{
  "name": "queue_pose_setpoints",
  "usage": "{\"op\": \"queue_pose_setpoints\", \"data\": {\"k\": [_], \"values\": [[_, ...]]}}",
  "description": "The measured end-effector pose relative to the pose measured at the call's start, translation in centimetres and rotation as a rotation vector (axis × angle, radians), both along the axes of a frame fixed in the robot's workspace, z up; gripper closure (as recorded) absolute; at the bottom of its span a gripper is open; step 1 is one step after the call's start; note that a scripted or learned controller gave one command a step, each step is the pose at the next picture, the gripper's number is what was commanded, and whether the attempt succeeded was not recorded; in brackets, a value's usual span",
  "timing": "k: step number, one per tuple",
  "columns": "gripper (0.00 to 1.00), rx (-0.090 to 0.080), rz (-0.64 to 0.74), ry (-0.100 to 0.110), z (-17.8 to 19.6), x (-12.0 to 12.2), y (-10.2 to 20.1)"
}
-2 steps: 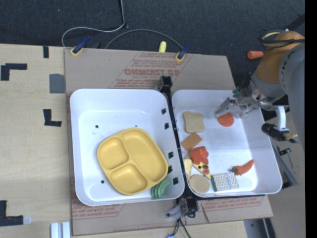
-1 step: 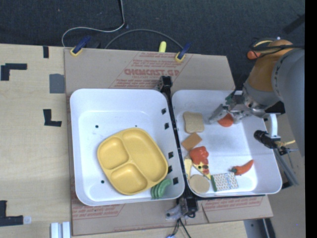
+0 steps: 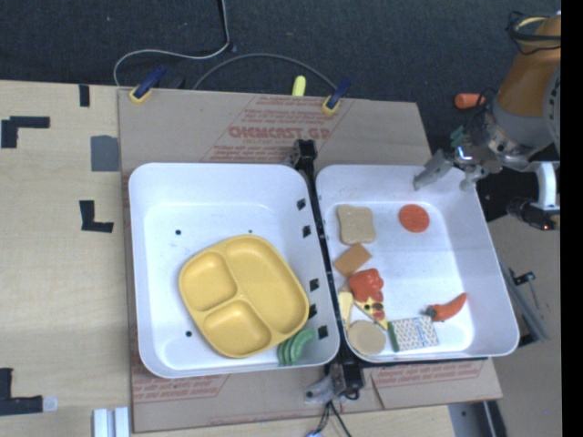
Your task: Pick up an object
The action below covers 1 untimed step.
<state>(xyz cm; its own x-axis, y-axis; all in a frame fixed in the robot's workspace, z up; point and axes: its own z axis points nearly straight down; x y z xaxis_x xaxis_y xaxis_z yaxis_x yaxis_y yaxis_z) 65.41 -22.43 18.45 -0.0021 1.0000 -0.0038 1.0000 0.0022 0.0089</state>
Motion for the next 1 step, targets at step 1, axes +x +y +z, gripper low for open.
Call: {"op": "queue_pose_setpoints", "data": {"k": [1], "values": [[0.0,0.005,0.0,0.017,-9.76,1.25,2.03]]}}
